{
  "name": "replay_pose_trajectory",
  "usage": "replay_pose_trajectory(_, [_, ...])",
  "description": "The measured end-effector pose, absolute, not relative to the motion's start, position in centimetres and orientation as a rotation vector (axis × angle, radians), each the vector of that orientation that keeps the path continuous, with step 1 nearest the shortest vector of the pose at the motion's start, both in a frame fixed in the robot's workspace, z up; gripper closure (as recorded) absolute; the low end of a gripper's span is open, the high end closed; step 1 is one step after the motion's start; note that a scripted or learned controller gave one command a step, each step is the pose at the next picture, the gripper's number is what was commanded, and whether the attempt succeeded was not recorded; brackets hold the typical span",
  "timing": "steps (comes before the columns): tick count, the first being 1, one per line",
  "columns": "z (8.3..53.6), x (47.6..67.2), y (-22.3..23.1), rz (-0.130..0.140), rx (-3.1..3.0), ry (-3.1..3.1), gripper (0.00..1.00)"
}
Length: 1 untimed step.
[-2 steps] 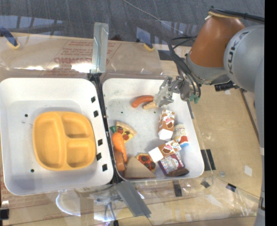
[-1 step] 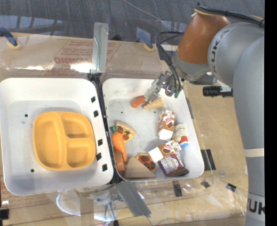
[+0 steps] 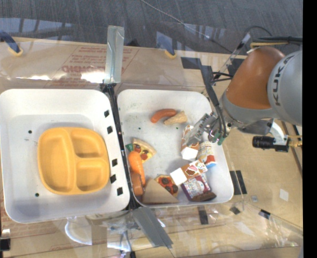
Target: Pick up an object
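The end effector [image 3: 201,129] hangs low at the right side of the right bin [image 3: 147,98]; whether it is spread or pressed together cannot be told from this slanted view. Just beneath and beside it lies a heap of toy food: a small white block [image 3: 189,153], a little bottle [image 3: 206,152] and a dark packet [image 3: 195,187]. These look light, rigid and smooth, so likely slippery; the block's flat sides seem the safest hold. Further left lie a sausage [image 3: 163,114], a pizza slice [image 3: 142,149] and a carrot [image 3: 136,165]. Well beyond, the left bin [image 3: 18,104] holds a yellow divided tray [image 3: 72,159].
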<state>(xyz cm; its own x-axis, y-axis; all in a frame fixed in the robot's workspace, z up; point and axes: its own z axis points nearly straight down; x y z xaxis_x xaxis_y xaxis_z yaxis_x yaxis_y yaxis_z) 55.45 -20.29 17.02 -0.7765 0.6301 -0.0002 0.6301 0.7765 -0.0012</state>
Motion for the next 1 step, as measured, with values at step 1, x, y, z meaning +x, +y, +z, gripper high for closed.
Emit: replay_pose_trajectory(1, [9.15,50.68,-14.27,-0.002,-0.869,-3.016,1.0])
